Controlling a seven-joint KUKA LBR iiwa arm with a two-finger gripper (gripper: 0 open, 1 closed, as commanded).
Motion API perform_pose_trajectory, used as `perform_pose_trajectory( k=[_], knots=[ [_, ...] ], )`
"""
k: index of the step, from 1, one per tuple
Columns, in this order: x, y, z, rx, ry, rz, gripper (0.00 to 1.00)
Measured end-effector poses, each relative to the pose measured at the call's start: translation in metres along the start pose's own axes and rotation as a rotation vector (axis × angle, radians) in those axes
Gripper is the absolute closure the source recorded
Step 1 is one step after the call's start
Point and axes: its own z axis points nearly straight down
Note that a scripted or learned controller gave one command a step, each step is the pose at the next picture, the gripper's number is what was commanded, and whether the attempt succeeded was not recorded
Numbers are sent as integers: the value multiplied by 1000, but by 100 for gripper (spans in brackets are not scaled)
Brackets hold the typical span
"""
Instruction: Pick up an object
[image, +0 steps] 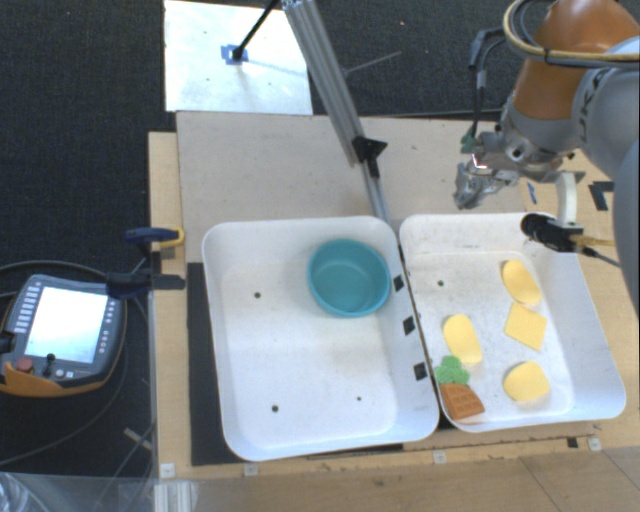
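Items in the right bin (590, 330) lay nearest the camera: an orange-brown piece (463, 402) touching a green leafy piece (452, 370) at the bin's near left corner, and a pale yellow round piece (526, 382) just beside them. Farther back sat a yellow oval piece (461, 338), a yellow flat wedge (526, 326) and a yellow elongated piece (520, 281). All four yellow pieces looked smooth and unmarked. The left bin (260, 390) held a teal bowl (348, 277), upright, near its far right corner. A handheld pendant (62, 332) with a lit screen rested left of the bins; its screen text was unreadable. The gripper (476, 189) hung beyond the right bin's far edge, above the bench (270, 170), apart from every item. Its finger spacing could not be determined; nothing was visible between them. The arm's upper part was cut off by the frame.
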Motion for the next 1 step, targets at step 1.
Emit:
perform_pose_trajectory(
  k=[1],
  knots=[
    [0, 1, -25, 2, 0, 0, 100]
  ],
)
